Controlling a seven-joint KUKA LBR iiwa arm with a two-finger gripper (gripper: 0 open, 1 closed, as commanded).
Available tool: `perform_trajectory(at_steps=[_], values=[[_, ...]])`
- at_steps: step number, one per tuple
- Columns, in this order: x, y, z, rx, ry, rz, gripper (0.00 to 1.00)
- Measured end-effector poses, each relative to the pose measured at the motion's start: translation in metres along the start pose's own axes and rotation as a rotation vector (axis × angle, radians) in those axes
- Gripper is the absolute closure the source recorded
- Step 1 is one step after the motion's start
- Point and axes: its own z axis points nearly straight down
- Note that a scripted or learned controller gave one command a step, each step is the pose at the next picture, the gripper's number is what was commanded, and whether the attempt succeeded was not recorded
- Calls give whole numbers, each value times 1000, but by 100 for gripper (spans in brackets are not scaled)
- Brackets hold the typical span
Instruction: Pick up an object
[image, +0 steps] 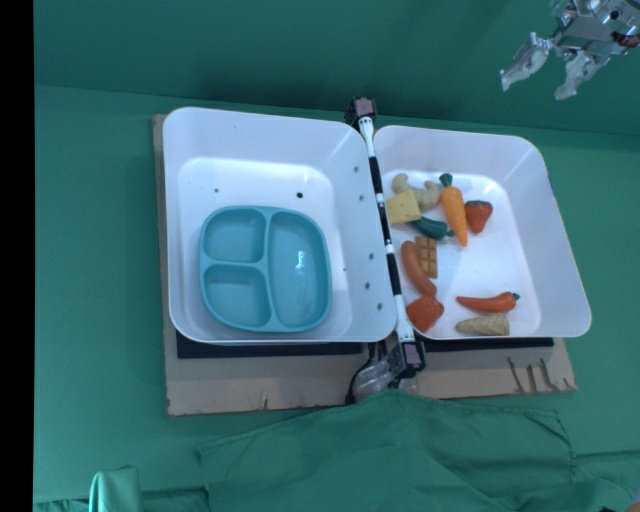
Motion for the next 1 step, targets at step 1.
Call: perform_trajectory(at_steps=[1], values=[[0, 1, -110, -4, -1, -1, 0]])
